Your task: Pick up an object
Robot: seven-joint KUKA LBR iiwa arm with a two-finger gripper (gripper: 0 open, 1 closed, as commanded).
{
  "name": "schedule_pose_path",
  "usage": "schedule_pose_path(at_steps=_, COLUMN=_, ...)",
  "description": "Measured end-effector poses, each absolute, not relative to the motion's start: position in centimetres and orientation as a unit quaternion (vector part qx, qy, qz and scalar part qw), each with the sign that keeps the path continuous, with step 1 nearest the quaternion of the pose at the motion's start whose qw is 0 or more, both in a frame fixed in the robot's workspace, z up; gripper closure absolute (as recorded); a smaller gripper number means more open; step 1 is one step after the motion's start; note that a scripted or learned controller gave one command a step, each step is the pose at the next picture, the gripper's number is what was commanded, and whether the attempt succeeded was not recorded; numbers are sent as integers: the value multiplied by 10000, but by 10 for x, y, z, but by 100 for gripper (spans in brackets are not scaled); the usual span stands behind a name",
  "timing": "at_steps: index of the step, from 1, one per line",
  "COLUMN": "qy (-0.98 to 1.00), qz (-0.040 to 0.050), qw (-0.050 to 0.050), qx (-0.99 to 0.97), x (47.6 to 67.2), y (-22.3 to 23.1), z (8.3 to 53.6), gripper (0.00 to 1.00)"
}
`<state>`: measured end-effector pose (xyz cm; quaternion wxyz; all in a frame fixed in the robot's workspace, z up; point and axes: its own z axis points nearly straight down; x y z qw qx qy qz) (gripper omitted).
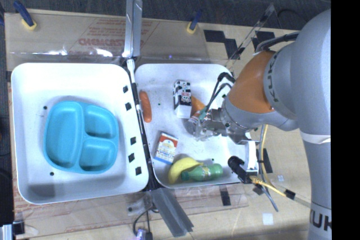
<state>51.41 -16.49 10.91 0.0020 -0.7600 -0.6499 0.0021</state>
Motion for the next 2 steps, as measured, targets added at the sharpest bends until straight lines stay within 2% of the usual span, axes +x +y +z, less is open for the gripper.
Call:
schedule_pose_path(at_steps=1, qy=-6500, qz=19, qw=17, qx=-7599, x=514, y=-165, z=109, gripper=0)
schedule_pose_path(at_steps=2, qy=-6550, qz=10, qw=13, qx=-7556, x=619, y=-199, z=91, gripper=0)
